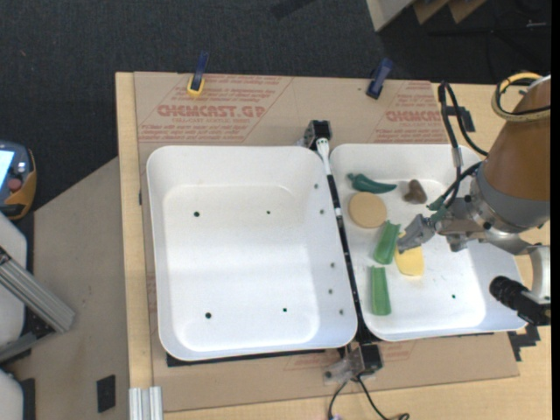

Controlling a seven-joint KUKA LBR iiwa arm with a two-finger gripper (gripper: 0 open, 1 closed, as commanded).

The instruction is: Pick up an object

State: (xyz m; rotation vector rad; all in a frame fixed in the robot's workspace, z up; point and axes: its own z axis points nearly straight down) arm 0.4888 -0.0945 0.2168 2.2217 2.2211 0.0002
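The right bin [455, 309] holds several small objects. A dark green curved piece [372, 182] and a small brown lump [414, 191] lie at its far side, with a tan round disc [367, 209] just in front of them. Two green sticks lie nearer the front, one tilted [387, 243] and one upright in the picture [380, 290]. A yellow piece [409, 262] sits between them on the right. My gripper [413, 234] hangs low over the bin, right above the yellow piece and beside the tilted green stick. Nothing is visibly held.
The left bin [175, 261] sits beside the right one, separated by a black divider rail [339, 234]. Both rest on a cardboard sheet [219, 103] fastened with clamps [198, 77] at the back. Black cables [453, 121] run along the arm at the right.
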